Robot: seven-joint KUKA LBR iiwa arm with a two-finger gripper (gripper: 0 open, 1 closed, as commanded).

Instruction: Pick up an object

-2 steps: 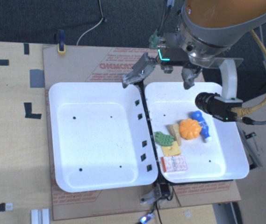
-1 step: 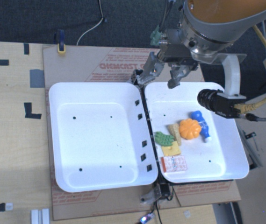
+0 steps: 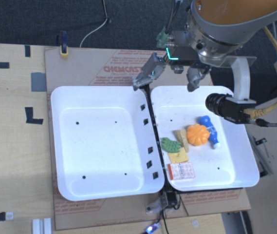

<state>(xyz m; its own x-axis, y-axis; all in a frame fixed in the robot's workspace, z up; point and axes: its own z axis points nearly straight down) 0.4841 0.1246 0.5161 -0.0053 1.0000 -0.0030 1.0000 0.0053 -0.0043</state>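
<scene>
While hanging at the upper centre of the frame, above the far rim of the right bin, holds the jaws spread wide apart with nothing between them, probably so as to straddle a thing on the way down. Finds every candidate lying in that bin, right of the frame's centre: orange toy touching a blue piece, tan block just beside the toy's left, green piece and yellow piece to the lower left, red-and-white packet nearest the lower rim. Sits well apart from all of them, up-frame. Looks best aimed at the orange toy, bulky and standing proud of its close neighbours. Not yet done: descent, closing, lift.
</scene>
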